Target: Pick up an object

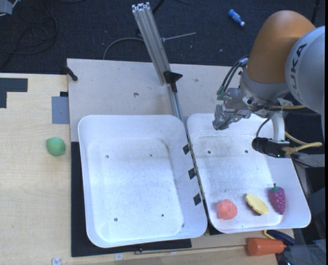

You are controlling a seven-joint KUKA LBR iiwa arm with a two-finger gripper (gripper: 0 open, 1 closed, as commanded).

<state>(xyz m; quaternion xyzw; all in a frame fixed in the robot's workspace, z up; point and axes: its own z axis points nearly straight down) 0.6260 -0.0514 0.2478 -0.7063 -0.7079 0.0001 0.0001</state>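
Note:
Three small objects lie along the near edge of the right bin [230, 159]: an orange-red lump [226, 209], a yellow piece [257, 204] and a purple grape-like bunch [278, 198]. My gripper [221, 121] hangs over the far left corner of that bin, well away from all three. Nothing shows between its fingers.
The left bin [97, 148] sits beside the right one, joined by black clips. A green ball [55, 146] rests on the wooden bench at left. A metal rail [155, 43] slants behind the bins. An orange tool [265, 245] lies by the right bin's near edge.

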